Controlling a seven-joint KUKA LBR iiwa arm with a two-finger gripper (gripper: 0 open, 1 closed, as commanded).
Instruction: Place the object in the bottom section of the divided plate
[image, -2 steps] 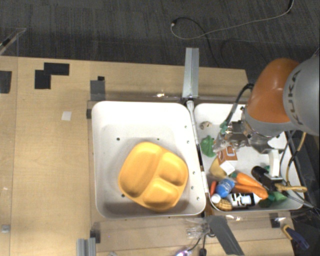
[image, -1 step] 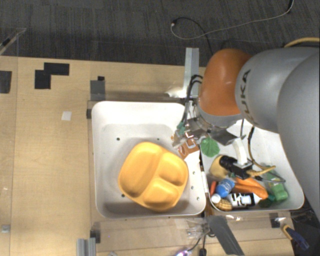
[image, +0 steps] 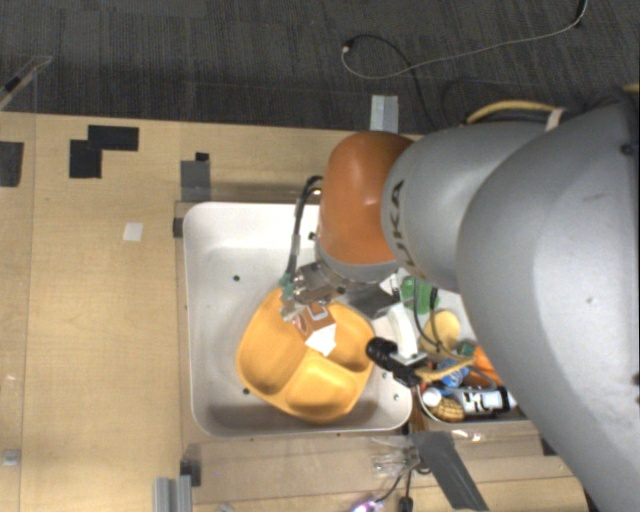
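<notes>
Hovering hand (image: 312, 312) sits directly above the yellow divided plate (image: 280, 365).

The only lettering that can be made out stands on the grey arm (image: 520, 250), just right of its orange band (image: 362, 205): dark capital letters running down the casing, which seem to be part of the maker's name, "KUKA", though the curve of the casing cuts them short. Among the clutter in the right bin (image: 455, 395), a small dark bottle (image: 488, 401) carries a pale label, but its print is too small and blurred to read. No numbers or signs can be read on the wooden bench (image: 90, 350).
</notes>
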